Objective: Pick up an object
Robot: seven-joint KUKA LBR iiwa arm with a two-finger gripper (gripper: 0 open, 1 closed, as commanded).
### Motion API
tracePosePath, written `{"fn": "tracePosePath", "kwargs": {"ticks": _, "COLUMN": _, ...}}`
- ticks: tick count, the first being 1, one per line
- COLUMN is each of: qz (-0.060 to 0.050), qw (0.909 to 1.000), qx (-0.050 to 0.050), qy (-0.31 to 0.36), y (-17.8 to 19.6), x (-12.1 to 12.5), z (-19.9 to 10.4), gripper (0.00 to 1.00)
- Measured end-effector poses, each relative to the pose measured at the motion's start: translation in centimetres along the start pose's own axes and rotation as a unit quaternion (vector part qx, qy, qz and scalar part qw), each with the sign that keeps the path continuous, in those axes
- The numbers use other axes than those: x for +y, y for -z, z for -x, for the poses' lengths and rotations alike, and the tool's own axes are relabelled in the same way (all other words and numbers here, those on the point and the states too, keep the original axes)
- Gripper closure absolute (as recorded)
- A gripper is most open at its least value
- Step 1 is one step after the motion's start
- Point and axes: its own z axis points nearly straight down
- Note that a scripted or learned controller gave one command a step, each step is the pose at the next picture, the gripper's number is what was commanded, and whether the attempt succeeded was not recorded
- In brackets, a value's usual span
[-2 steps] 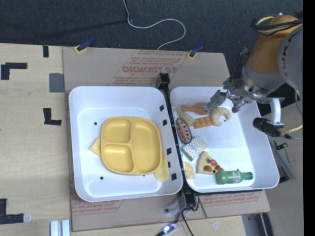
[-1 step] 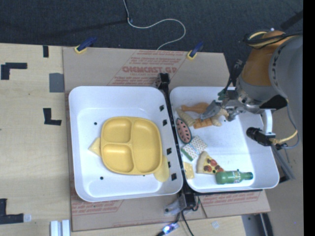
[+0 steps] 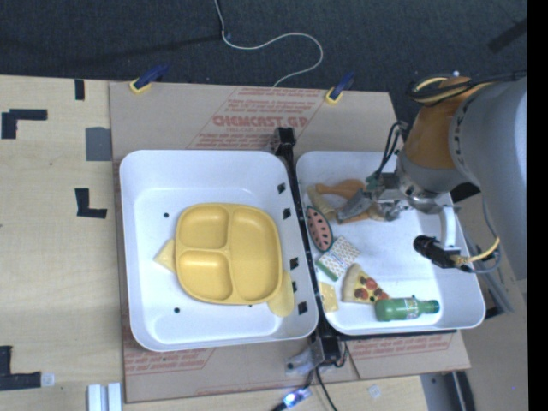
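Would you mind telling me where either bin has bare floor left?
Left bin: bare floor along the top and left of the yellow divided plate. Right bin: a patch between the pizza slice and the gripper; its left side is crowded.

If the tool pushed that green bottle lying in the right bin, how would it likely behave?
The green bottle lies on its side near the right bin's front wall, so a sideways nudge would probably roll it. It looks like a small plastic toy, so likely light and stiff. Its smooth, rounded body may slip out of a pinch.
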Motion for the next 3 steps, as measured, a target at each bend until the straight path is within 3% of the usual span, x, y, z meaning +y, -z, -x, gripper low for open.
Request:
{"fn": "tracePosePath", "kwargs": {"ticks": 1, "qz": -0.001, "qw": 1.0, "qx": 0.001, "qy": 0.0, "y": 1.1, "x": 0.0, "z": -0.1, "gripper": 1.0}}
{"fn": "tracePosePath", "kwargs": {"ticks": 3, "qz": 0.002, "qw": 1.0, "qx": 0.001, "qy": -0.001, "y": 11.1, "x": -0.5, "z": 1.0, "gripper": 1.0}}
